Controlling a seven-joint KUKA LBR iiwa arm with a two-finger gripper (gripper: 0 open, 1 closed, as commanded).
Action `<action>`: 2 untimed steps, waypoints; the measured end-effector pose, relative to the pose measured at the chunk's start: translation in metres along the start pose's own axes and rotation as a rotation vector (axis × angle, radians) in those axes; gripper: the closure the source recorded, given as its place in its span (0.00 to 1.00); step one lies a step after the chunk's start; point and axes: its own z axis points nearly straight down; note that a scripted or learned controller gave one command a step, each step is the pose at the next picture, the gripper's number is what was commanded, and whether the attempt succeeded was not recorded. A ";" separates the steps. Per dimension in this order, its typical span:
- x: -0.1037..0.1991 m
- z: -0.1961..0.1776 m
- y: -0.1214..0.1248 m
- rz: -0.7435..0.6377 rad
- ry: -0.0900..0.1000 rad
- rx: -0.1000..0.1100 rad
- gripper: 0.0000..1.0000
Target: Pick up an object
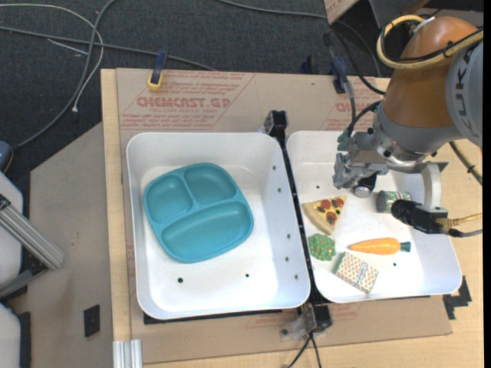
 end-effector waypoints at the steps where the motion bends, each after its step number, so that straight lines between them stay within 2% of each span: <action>1: 0.057 0.014 0.011 0.001 0.000 0.002 1.00; 2: 0.109 0.004 0.022 0.001 0.000 -0.002 1.00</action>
